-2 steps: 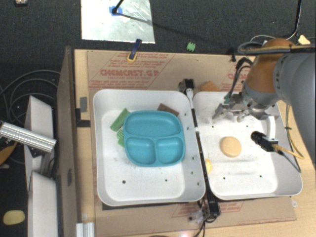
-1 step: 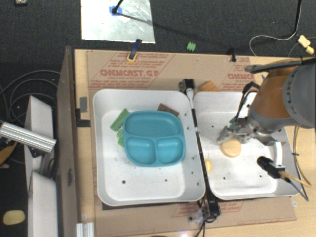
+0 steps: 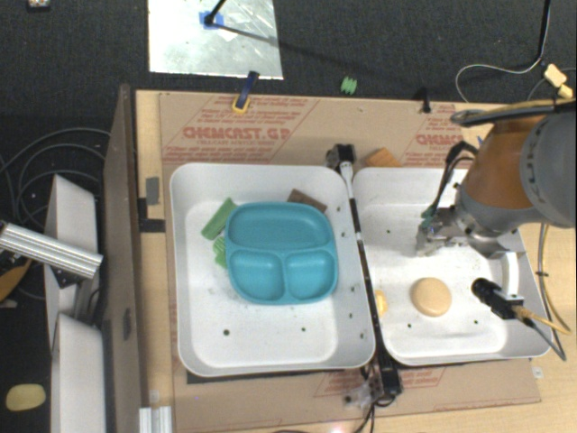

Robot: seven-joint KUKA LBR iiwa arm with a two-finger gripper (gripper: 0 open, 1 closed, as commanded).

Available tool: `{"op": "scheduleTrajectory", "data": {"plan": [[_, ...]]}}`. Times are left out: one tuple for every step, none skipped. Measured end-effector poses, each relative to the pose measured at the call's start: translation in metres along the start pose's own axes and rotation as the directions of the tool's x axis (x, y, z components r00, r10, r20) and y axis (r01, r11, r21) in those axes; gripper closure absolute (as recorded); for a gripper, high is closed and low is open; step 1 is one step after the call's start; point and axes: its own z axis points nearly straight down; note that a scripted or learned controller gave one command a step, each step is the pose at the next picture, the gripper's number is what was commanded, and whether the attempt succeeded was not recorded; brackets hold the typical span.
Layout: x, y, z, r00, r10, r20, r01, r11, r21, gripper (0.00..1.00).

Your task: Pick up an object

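While the board (image 3: 270,124) under the bins read "CHEMCAST GP" in red, the gripper (image 3: 431,235) hung low in the right bin (image 3: 451,345), its grip impossible to tell. A tan round object (image 3: 432,297) lay just below, apart.

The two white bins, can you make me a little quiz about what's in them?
1. True or false: the blue tray lies in the right bin.
2. Which bin holds the round tan object? A) left bin B) right bin
3. Fill in: the gripper is above the ____ bin.

Key: 1 false; 2 B; 3 right.
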Motion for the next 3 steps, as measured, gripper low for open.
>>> {"op": "scheduleTrajectory", "data": {"plan": [[0.000,0.000,0.000,1.000,0.000,0.000,0.000,1.000,0.000,0.00],[-0.017,-0.063,0.012,1.000,0.005,-0.001,-0.005,1.000,0.009,0.00],[-0.017,-0.088,0.011,1.000,0.002,-0.001,-0.002,1.000,0.006,0.00]]}}
